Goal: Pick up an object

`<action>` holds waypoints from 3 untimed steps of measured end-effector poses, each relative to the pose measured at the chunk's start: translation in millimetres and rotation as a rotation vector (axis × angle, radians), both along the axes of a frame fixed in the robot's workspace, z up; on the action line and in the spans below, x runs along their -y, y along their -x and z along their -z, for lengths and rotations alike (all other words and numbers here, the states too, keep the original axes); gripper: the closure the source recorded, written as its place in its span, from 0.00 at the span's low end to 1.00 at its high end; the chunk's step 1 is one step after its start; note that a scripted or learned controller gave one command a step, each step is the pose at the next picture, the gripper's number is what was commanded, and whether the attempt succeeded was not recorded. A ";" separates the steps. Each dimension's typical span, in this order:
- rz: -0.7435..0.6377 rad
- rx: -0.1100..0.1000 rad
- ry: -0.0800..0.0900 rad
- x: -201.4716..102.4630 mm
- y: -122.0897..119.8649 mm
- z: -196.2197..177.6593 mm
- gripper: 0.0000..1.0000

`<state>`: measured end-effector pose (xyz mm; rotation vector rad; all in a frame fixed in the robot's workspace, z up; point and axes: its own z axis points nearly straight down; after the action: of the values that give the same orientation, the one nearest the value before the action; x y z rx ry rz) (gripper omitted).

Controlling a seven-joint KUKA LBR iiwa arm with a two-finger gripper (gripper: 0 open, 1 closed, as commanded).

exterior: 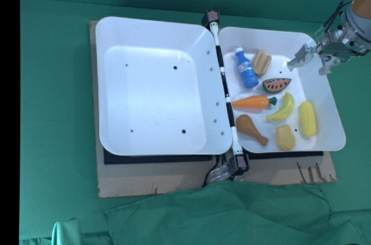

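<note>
The arm (360,9) is running off the right edge, so most of it above the orange band is cut away. A pale green object (59,233) at the bottom left is being cropped by the lower edge, too little showing to tell what it is. The rumpled green cloth (232,215) is covering the table's front, itself running off the bottom edge.

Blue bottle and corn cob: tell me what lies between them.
Between the blue bottle and corn cob lie the watermelon slice and the banana, in the camera view.
</note>
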<state>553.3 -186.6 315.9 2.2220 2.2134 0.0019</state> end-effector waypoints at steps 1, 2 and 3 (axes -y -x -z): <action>0.000 0.000 0.000 0.0 0.0 0.0 0.00; 0.001 -0.006 -0.002 -0.5 4.3 59.5 0.00; 0.001 -0.008 -0.002 -0.7 0.7 120.4 0.00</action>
<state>552.6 -185.9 195.5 2.2281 2.2179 -0.0049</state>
